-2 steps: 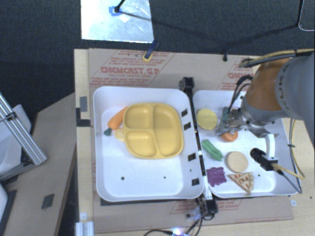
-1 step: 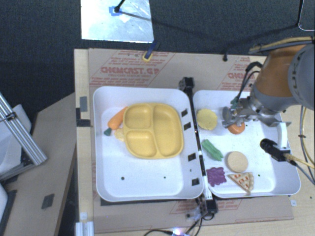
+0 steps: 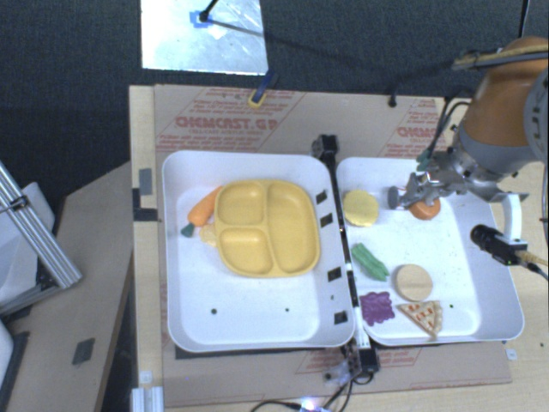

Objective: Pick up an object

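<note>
My gripper (image 3: pixel 413 194) is low in the right bin (image 3: pixel 480 312), near its far side. An orange round piece (image 3: pixel 426 209) lies right under and against it, partly hidden by the gripper body. Whether the piece is gripped is not clear from this angle. In the same bin lie a yellow round piece (image 3: pixel 361 207), a green pickle-shaped piece (image 3: pixel 370 261), a tan disc (image 3: pixel 413 281), a purple piece (image 3: pixel 376 306) and a pizza slice (image 3: pixel 423 317).
The left bin (image 3: pixel 184 316) holds a yellow divided plate (image 3: pixel 262 227), with a carrot (image 3: pixel 202 206) and a small pale piece (image 3: pixel 208 235) at its left edge. A black divider (image 3: pixel 339 230) runs between the bins. A black part (image 3: pixel 493 243) of the arm overhangs the right bin's right side.
</note>
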`<state>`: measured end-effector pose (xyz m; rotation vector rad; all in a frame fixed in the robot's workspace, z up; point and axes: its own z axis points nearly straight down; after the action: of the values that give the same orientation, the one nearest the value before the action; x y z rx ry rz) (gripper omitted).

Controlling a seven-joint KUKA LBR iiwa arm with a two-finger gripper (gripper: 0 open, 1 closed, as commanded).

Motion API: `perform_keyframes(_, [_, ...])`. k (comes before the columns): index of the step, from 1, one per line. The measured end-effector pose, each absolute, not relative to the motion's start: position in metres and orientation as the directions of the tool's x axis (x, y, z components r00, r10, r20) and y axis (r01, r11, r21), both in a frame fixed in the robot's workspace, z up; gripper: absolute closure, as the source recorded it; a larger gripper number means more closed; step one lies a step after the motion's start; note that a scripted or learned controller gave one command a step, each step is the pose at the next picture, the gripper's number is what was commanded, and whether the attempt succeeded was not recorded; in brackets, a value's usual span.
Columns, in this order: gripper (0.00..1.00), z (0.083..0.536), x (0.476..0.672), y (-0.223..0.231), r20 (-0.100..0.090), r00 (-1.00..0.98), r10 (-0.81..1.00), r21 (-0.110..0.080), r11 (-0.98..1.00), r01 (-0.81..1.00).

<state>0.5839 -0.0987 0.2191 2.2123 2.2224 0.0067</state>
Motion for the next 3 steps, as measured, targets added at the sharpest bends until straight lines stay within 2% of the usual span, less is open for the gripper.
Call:
perform_keyframes(1, [1.0, 0.212, 0.625, -0.064, 0.001, -0.008, 1.0, 0.004, 0.008, 1.0])
perform_keyframes(2, [1.0, 0.235, 0.665, -0.037, 0.0, -0.008, 1.0, 0.007, 0.008, 1.0])
perform_keyframes(3, [1.0, 0.216, 0.662, -0.034, -0.001, -0.006, 1.0, 0.002, 0.006, 1.0])
